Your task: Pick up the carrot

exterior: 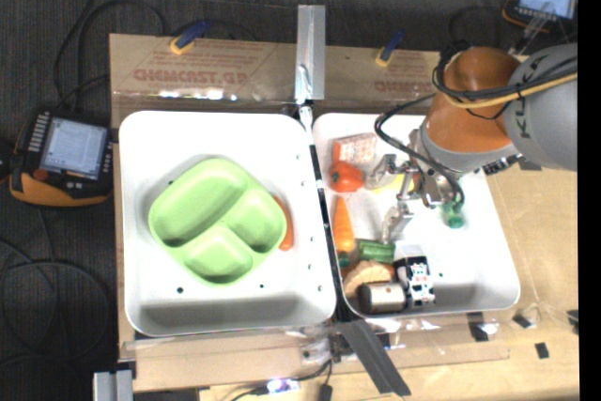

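Observation:
The carrot (pixel 344 226) is a slim orange cone lying along the left wall of the right bin (pixel 488 249), tip pointing toward the back. My gripper (pixel 402 198) hangs over the middle of the right bin, about a hand's width to the right of the carrot and slightly behind it. Its fingers (pixel 395 223) stand apart, pointing down toward the bin floor, with nothing between them.
Around the carrot lie a red tomato (pixel 345 177), a snack packet (pixel 357 148), a green stalk (pixel 376 251), a bread roll (pixel 366 275), a brown can (pixel 383 297) and a black-and-white box (pixel 418 279). The left bin (pixel 141 146) holds a green divided plate (pixel 216 218).

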Available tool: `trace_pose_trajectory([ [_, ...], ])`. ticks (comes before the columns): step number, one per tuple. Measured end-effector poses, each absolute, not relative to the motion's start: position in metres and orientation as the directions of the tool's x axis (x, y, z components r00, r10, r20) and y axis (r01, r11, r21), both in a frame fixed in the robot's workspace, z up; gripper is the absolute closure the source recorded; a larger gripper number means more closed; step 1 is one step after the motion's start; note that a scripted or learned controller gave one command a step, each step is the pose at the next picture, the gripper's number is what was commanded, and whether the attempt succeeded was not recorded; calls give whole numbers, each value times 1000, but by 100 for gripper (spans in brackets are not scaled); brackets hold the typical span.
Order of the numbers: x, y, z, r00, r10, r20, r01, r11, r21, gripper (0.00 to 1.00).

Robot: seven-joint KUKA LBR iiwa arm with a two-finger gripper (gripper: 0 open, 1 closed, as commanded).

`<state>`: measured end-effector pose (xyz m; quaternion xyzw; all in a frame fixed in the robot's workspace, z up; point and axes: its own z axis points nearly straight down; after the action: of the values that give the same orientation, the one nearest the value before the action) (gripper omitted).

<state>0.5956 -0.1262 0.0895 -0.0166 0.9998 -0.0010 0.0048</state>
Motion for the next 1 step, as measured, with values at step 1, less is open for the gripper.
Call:
trace_pose_trajectory([
  [1,598,-125,101,-999,-32,-18,-32,999,0,100],
])
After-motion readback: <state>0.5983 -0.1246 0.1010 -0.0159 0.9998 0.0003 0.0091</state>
